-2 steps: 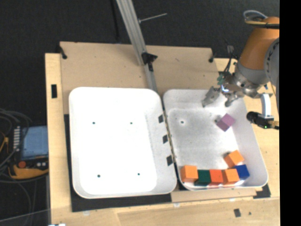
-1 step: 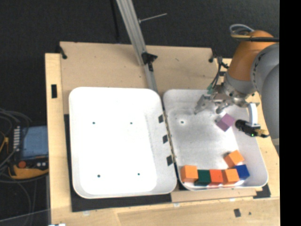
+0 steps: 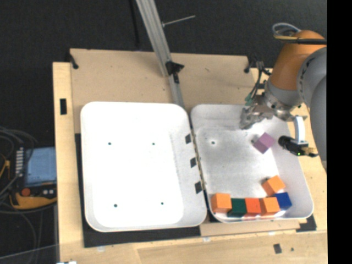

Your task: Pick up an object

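Judging by its look, the purple block (image 3: 264, 142) is a small, stiff piece with flat faces. It is probably light and not fragile, so a plain pinch should neither crush it nor need much force. It lies alone in the right bin (image 3: 231, 164), at about 1 o'clock from that bin's middle, turned so that its sides run aslant to the bin walls. The surest hold would be across two opposite flat faces, with the wrist turned to match that slant. A pinch over the corners could let it twist out. The gripper (image 3: 248, 119) hangs over the bin's 12 o'clock end, and the purple block is near it at about 4 o'clock, apart from it. Whether the pincer is wide or narrow I cannot tell from this angle. Bare floor lies around the block toward 9 and 6 o'clock, giving free room to come down. The bin's 3 o'clock wall is the nearest edge and the side to watch. The other blocks are poorer choices: a row of blocks (image 3: 253, 205) is packed together against the 6 o'clock wall. An orange block (image 3: 274, 185) and a blue block (image 3: 284, 200) crowd the 5 o'clock corner, leaving little space to get down beside any one of them. The left bin (image 3: 135, 164) lies at 9 o'clock, past the shared rim.
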Robot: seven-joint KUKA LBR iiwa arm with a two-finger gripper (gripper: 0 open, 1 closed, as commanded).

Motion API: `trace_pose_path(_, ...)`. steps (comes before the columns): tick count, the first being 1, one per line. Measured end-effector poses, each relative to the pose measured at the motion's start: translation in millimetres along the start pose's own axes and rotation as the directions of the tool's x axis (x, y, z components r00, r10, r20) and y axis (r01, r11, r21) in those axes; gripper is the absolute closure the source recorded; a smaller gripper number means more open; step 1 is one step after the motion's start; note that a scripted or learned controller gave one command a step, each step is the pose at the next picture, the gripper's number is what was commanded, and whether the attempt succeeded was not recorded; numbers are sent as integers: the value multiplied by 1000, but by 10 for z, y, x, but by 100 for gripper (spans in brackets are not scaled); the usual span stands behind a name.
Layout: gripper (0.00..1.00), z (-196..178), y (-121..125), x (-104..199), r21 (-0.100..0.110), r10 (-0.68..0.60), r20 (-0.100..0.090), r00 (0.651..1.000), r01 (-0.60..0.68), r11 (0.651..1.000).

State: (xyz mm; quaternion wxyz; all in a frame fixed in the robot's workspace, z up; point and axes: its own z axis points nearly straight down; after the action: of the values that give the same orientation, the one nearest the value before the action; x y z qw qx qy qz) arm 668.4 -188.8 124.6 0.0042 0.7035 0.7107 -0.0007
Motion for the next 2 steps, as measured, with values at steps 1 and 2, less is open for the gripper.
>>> trace_pose_path(1, 100, -526, -56, -66, -2, 9, -5, 1000, -9, 1000)
trace_pose_path(2, 100, -1149, -39, -148, -4, 10, -4, 1000, -10, 1000)
